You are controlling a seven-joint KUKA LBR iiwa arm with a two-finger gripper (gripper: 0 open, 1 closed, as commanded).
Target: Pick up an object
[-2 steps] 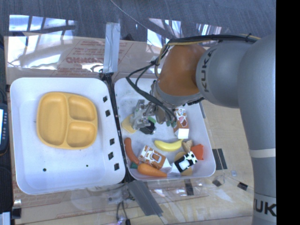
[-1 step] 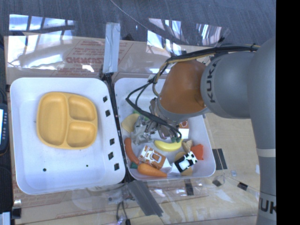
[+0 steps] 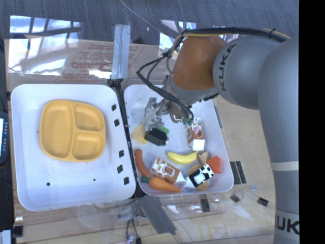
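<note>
Gripper point(image 3: 151, 117) sits low in the upper-left part of the right bin point(image 3: 223, 151), with the wrist coming in from 1 o'clock. Can't tell from this angle whether it's apart or together. Nothing visibly held.

Nearest candidate is the yellow wedge point(image 3: 139, 134), just beside the gripper at 7 o'clock, close to the bin's left wall. My read is that this is the pick and we're in approach, not yet on it.

Doing it well:
- Shift toward 7 o'clock to centre over the wedge before descending. As it stands, a straight drop probably lands on bare floor.
- Grip across the two flat faces, not point to base, or the taper will likely squirt it out.
- The wall is close at 9 o'clock, so keep the wall-side clearance and close along the 12–6 line if the wrist allows.
- Lift straight up and check something is actually between the jaws before moving off.

Wedge: small, pale yellow, triangular, lying flat. Looks like smooth rigid plastic, probably light and slippery. Its right edge is hidden by robot hardware.

Further out, the brown-and-white packet point(image 3: 195, 132) and white cube point(image 3: 198, 145) are at 4 o'clock. The banana point(image 3: 183, 157) is at 5, and the red sausage point(image 3: 142, 164) and carrot point(image 3: 163, 185) are at 6. All are well apart from the wedge, so there's no clutter risk. At 9 o'clock, the left bin point(image 3: 30, 187) holds a yellow divided plate point(image 3: 72, 130).
</note>
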